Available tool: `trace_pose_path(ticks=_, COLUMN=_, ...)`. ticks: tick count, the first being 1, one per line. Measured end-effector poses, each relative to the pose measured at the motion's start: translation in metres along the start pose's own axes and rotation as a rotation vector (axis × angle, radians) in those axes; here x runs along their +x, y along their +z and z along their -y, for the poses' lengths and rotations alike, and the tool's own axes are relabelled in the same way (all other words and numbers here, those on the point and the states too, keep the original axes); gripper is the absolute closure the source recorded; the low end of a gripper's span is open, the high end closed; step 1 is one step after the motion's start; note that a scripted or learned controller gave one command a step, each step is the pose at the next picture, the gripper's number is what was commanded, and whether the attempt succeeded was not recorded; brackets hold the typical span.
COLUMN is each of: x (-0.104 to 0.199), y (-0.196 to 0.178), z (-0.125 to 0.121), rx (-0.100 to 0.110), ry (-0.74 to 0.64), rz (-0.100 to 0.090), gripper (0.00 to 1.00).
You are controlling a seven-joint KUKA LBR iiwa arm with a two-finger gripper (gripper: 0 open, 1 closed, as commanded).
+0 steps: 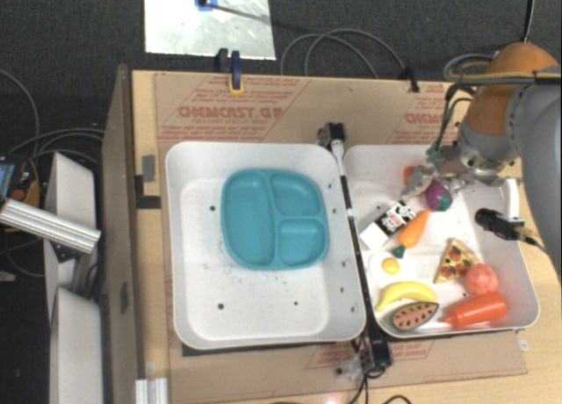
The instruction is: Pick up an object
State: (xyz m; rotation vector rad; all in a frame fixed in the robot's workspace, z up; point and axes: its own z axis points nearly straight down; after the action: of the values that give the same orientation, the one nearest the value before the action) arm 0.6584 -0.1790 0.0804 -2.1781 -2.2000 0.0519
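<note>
Gripper [436, 176], clenched on small purple-green plastic toy vegetable [438, 193] at right bin's [525, 281] twelve o'clock; light, rigid, slick—grasp mid-body.

Small purple and green toy [438, 193], near the right bin's [527, 306] far edge, directly beneath the gripper [432, 178]

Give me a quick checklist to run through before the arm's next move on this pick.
1. Gripper positioned over the right bin: ok.
2. A target close beneath it, the purple toy: ok.
3. Purple toy seen between the fingers: cannot tell.
4. Neighbours apart from the target, the carrot lies lower down: ok.
5. Blue tray in the left bin, away from the arm: ok.
</note>
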Motion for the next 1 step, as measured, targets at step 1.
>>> trace_pose_path(ticks=1, x=0.0262, y=-0.0018, z=-0.0082, rx=-0.049, ry=0.006, rz=0.008, gripper=0.0)
